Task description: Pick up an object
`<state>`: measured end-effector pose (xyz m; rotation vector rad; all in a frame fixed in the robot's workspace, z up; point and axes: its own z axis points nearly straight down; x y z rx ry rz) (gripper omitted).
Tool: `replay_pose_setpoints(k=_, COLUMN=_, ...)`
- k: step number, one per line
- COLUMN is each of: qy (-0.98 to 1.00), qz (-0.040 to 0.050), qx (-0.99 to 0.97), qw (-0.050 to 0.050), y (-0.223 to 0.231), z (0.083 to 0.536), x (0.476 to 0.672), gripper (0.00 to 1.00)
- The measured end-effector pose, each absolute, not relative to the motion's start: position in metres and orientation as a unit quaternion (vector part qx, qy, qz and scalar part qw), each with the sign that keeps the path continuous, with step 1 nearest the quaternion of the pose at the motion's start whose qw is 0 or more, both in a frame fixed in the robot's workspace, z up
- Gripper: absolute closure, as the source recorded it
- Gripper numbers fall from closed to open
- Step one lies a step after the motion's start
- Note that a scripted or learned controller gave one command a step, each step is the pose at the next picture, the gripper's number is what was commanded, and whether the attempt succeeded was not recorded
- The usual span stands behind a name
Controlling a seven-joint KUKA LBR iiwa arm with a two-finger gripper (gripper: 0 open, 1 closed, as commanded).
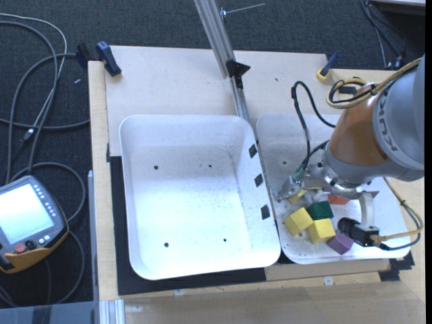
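Camera view takes in partial white lettering, seemingly "KU", on the grey arm (405, 123) above its orange band. Its gripper (295, 189) hangs low in the right bin (273, 140); whether it grips anything cannot be told. Just beside it lie two yellow blocks (298, 221), a green block (320, 210) and a purple block (339, 242). Both bins sit on a pale wooden bench (169, 79) over dark carpet, with a teach pendant (27, 225) at left.

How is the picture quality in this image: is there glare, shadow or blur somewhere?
Camera view: the left bin is strongly lit, its floor nearly washed out; the arm shades part of the right bin; the blocks look soft but their colours are readable; the gripper is small and unclear.
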<state>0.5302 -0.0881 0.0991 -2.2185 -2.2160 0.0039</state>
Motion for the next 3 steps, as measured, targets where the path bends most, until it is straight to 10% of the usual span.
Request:
replay_pose_setpoints(k=1, qy=-0.707, qz=-0.0007, qx=-0.707, qw=0.001, y=-0.088, z=0.11, x=0.533, gripper=1.0)
replay_pose_setpoints(k=2, qy=-0.708, qz=-0.0029, qx=-0.706, qw=-0.003, y=-0.078, z=0.204, x=0.52, gripper=1.0)
replay_pose_setpoints(k=3, qy=-0.708, qz=-0.0001, qx=-0.707, qw=0.0, y=-0.078, z=0.2, x=0.519, gripper=0.0)
